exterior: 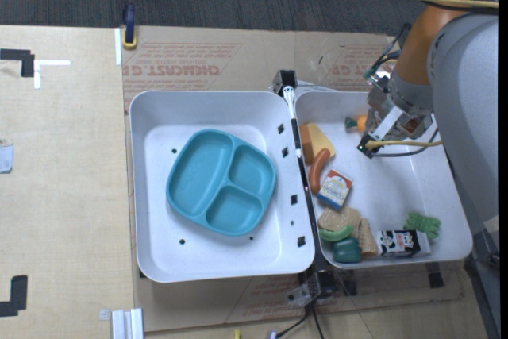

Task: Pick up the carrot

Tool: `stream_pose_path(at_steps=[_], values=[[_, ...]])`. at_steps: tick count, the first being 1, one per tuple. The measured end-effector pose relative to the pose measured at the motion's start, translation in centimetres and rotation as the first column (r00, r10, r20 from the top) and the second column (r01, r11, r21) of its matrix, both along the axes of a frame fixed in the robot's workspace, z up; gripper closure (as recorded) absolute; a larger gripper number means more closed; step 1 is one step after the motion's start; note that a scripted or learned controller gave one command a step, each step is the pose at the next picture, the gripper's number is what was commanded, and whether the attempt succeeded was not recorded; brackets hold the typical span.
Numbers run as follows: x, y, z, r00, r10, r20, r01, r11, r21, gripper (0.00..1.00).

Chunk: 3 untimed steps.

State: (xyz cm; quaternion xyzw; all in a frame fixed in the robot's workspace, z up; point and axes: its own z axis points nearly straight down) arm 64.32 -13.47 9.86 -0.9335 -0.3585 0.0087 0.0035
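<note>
Carrot [361,123] just beside gripper [375,117]; cheese wedge [316,140], sausage [319,168] near.

Only one text I can read: red print on the cardboard sheet [182,63] under the bins, at its far edge behind the left bin [135,171]; upside down to the camera, big letters approx. "CHEMCAST GP"; the smaller red lines beside it are too fine to read. More of the same red print at the sheet's far edge behind the right bin [448,202], partly covered, illegible; faint red print also at the sheet's near edge, illegible. In the right bin, a small carton [335,190] near the left wall has a colour label, and a black-and-white carton [401,242] at the near edge has print; both too small to read. No nos. or signs legible elsewhere.
</note>
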Motion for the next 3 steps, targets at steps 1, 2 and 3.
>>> stream_pose_path(at_steps=[1,2,3], values=[[0.0,0.0,0.0,1.0,0.001,-0.001,-0.001,1.0,0.0,0.0],[0.0,0.0,0.9,1.0,0.006,-0.003,-0.006,1.0,-0.001,1.0],[-5.7,1.8,-0.7,0.706,0.708,0.017,-0.708,0.706,0.002,1.0]])
